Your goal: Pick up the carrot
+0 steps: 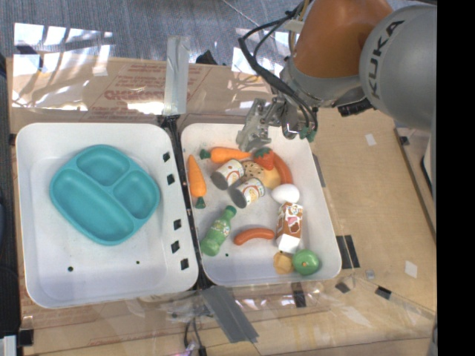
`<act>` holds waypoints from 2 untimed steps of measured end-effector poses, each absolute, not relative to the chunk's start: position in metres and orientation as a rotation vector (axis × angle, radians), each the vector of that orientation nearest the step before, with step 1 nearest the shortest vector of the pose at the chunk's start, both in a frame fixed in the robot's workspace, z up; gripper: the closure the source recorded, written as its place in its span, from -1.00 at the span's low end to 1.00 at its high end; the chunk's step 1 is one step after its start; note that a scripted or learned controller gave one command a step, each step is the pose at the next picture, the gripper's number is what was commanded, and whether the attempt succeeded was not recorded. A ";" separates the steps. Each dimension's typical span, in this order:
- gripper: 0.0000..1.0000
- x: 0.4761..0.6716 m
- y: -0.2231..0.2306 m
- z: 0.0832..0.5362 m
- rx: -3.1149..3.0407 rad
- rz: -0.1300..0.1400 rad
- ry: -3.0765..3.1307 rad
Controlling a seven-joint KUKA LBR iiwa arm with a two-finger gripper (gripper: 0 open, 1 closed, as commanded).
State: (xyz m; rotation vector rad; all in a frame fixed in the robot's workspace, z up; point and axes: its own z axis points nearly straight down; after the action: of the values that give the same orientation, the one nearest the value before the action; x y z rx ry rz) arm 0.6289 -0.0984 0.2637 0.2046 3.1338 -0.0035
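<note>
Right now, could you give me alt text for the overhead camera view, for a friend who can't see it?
A grey robot arm's gripper hovers at the far edge of the right bin, which holds toy food, including a carrot lying along its left wall. The left bin holds a teal divided plate.

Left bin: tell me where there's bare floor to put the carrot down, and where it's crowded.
Left bin: bare floor below and right of the teal divided plate, toward the near wall. Right bin is crowded: carrot, cans, egg, green bottle, sausage. A small bare patch lies along its near wall.
</note>
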 end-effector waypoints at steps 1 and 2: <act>1.00 0.597 -0.144 0.282 0.400 -0.002 3.117; 1.00 0.492 -0.152 0.215 0.586 0.000 3.092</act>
State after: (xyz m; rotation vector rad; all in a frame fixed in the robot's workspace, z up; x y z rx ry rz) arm 0.4923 -0.1521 0.2152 0.5858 3.0920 -0.0001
